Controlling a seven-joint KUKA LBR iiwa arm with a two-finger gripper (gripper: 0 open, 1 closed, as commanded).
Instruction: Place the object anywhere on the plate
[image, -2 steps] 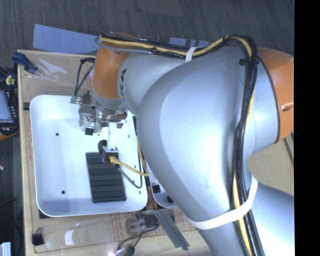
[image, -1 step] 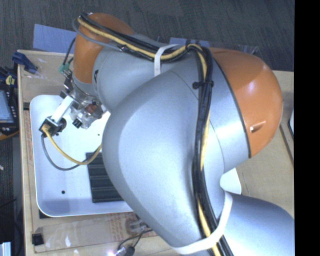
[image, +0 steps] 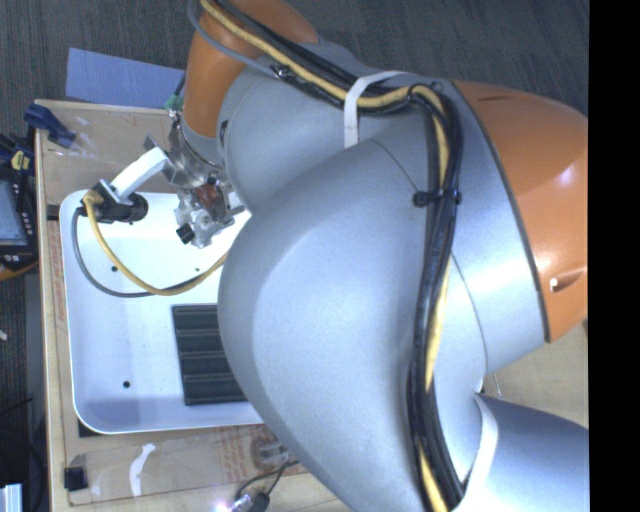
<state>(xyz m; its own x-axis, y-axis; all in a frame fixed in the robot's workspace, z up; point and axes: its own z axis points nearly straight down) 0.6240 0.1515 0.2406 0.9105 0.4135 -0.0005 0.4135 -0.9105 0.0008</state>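
Observation:
My gripper hangs over the far part of the left white bin, just below the orange band of the wrist. It is small and partly covered by the arm. A dark ribbed rectangular slab lies flat on the bin floor, nearer the front than the gripper, and the arm hides its right side. A white bracket with a black tip sticks out to the left of the gripper.
The grey arm covers the whole right side of the bench. A yellow cable loops from the black tip across the bin floor. Clutter and a blue sheet lie on the wooden bench around the bin.

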